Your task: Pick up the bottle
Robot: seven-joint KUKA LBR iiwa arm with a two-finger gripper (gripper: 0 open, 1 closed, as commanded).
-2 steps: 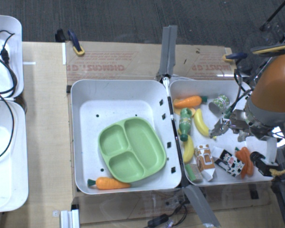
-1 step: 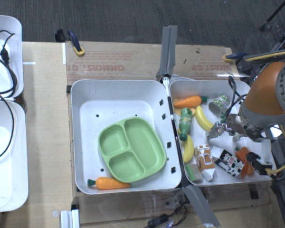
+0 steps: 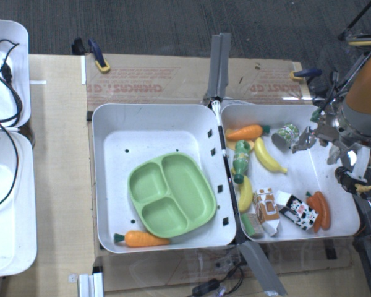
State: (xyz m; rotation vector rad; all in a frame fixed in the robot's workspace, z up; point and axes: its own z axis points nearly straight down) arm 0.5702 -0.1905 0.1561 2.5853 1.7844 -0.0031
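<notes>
1. Bottle [image 3: 240, 161], green and small, lies on its side in the right bin [image 3: 309, 181], close along the left wall.
2. Nearest to the camera, a front carrot [image 3: 142, 239] lies in the left bin [image 3: 111, 166], touching a green plate [image 3: 170, 195].
3. In the front of the right bin stand a carton [image 3: 267, 210], a cow box [image 3: 298, 212] and sausages [image 3: 320, 210].
4. A banana [image 3: 245, 193] lies just in front of the bottle and seems to touch its near end.
5. Behind the bottle lie a second banana [image 3: 267, 156] and a far carrot [image 3: 244, 132]; the carrot is just beside its far end.
6. The gripper [image 3: 309, 140] hangs over the far right part of this bin, near a crumpled wrapper [image 3: 288, 133] and well apart from the bottle. I cannot tell if the claw is released or clenched.
7. I judge the bottle as light, stiff plastic, smooth and round, so it may roll or slip.
8. The best hold is probably across its middle, but the wall leaves little room on one side.
</notes>
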